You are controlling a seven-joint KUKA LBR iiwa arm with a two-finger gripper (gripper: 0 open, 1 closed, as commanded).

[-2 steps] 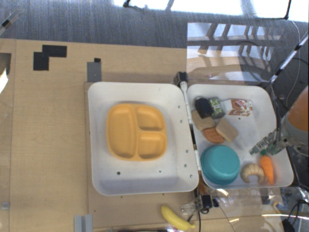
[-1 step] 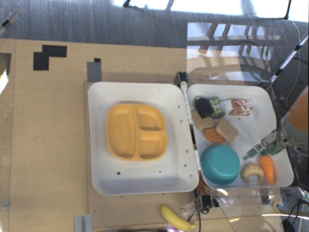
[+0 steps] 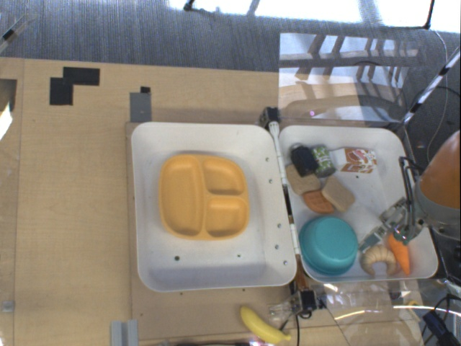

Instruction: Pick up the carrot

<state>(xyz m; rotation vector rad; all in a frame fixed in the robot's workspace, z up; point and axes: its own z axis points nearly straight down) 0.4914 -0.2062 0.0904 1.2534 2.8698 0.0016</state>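
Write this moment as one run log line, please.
task: pick up carrot | gripper: in right bin, at top end of carrot | carrot: lying in bin beside croissant | grasp: not confirmed

A robotics lab: plywood bench (image 3: 72,215) with black markers (image 3: 72,83), two white bins (image 3: 209,276), loose cables (image 3: 374,71).

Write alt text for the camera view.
A gripper reaches from the right over a carrot in the right white bin, beside a croissant and teal bowl. The left bin holds a yellow divided plate.
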